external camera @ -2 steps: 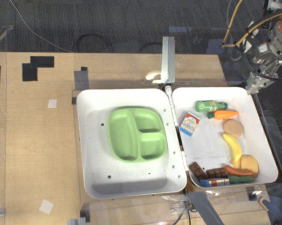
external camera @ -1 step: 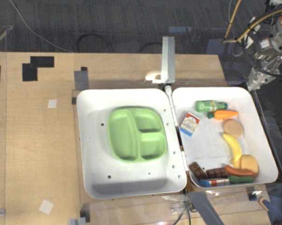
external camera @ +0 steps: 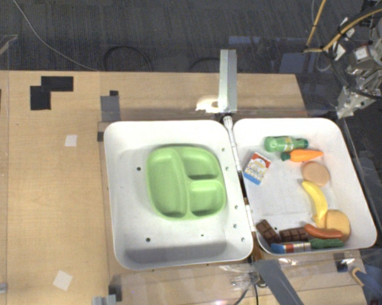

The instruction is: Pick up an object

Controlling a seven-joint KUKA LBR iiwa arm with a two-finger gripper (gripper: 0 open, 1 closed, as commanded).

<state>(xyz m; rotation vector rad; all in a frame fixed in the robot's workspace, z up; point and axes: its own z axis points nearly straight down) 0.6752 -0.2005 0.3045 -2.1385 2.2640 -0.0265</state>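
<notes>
The end effector [external camera: 352, 102] is being held at the upper right of the view, just outside the far right corner of the right bin [external camera: 278, 195], above the worktop [external camera: 48, 205]; whether it is apart or together cannot be told, as it is small and blurred among cables. Nothing is being seen carried by it. Below and to the left of it, inside the right bin, a green bottle [external camera: 284, 143] is lying beside a carrot [external camera: 305, 154], with a small red and white carton [external camera: 257, 168] further left. Directly below it, a round tan disc [external camera: 316, 173], a banana [external camera: 316, 200] and a bun [external camera: 337, 222] are being shown, with a chocolate bar [external camera: 268, 230], a sausage [external camera: 321, 232] and markers [external camera: 291, 246] along the near wall. Well to the left of it, a green compartment tray [external camera: 185, 182] is resting in the left bin [external camera: 126, 183].
</notes>
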